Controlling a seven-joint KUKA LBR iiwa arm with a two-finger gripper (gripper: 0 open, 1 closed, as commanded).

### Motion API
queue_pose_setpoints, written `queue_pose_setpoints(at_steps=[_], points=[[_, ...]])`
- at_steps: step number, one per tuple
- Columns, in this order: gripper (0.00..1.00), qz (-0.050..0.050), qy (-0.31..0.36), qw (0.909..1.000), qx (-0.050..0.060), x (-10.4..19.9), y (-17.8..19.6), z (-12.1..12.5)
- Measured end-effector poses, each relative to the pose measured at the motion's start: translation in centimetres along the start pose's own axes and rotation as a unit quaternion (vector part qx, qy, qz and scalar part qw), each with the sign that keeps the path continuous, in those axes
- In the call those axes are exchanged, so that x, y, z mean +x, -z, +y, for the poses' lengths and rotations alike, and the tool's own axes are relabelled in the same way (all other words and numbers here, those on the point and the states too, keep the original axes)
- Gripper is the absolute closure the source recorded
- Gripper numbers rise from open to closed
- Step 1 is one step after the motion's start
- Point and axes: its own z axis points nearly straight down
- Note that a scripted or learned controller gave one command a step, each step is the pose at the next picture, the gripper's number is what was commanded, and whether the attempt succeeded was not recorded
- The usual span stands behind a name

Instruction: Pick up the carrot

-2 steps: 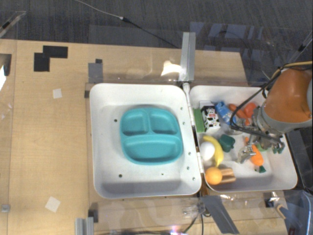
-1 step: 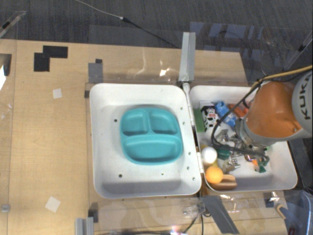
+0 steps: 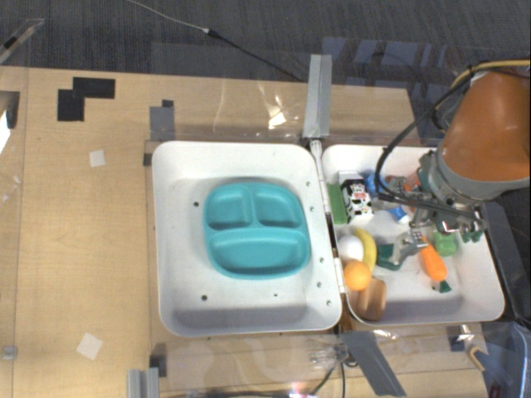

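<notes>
Jaws hang low over the right bin, and I cannot tell how wide they stand or whether they touch anything; nothing orange sits between them. By size: the wooden surface carries two white bins, the left bin holding a teal divided plate, the right bin crowded with small items under the grey arm. Among these a banana and an orange lie by the left wall. The carrot lies just beside the jaws, toward the bin's near right, its long axis slanting from upper left down to a green tip. In my judgement the coming move turns on a short shift that way.
</notes>
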Motion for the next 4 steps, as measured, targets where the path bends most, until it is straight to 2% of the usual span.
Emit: queue_pose_setpoints(at_steps=[1, 2, 3, 4], points=[[0.0, 0.002, 0.13, 0.9915, -0.001, 1.0, -12.8, -1.7], [0.0, -0.001, 0.192, 0.9813, 0.0, -1.5, 3.1, 1.1], [0.0, 0.007, 0.271, 0.9627, -0.003, 0.0, -1.3, -4.7], [0.0, 0.004, 0.439, 0.8983, -0.003, 0.0, -14.0, -7.4]])
